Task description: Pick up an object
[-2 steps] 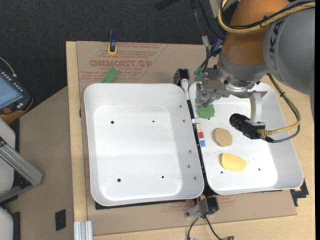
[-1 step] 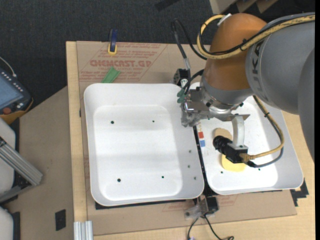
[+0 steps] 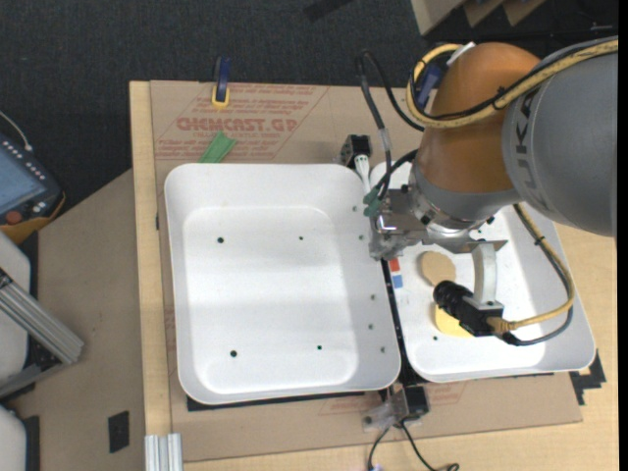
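Camera view: pale yellow object [image 3: 449, 319] lies in right bin [image 3: 549, 346].

A brown board [image 3: 294, 116] lies under both bins, printed with red lettering along its far edge. On that far part a small yellow and blue clamp [image 3: 222, 84] grips the edge, and just nearer a green strip [image 3: 217, 148] lies tilted on the board. The left white bin [image 3: 186, 292] shows four dark dots on its floor. At the far left a screen with a blue glow [image 3: 18, 180] sits beside a grey metal rail [image 3: 37, 320]. Dark carpet [image 3: 147, 18] spreads beyond the board
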### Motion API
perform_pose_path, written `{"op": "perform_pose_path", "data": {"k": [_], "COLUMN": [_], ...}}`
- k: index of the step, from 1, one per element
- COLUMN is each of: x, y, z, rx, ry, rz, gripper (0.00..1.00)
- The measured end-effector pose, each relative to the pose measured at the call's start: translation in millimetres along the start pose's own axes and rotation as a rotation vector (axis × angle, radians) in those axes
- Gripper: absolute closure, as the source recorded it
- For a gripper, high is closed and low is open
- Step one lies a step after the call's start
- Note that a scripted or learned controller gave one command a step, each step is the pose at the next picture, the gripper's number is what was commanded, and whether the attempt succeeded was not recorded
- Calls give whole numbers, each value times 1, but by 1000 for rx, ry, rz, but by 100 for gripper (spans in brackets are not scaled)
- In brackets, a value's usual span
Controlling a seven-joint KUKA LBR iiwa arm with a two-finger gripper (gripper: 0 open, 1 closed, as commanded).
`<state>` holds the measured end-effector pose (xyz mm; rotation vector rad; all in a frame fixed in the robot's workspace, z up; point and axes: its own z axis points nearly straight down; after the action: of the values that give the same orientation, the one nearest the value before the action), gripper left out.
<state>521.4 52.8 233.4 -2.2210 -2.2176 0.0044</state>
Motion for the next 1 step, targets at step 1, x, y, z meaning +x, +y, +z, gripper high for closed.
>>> {"op": "perform_pose_path", "data": {"k": [1], "x": [-65], "y": [-6], "z": [-43], "rx": [-11], "ry": [-3], "rz": [6], "gripper": [100]}}
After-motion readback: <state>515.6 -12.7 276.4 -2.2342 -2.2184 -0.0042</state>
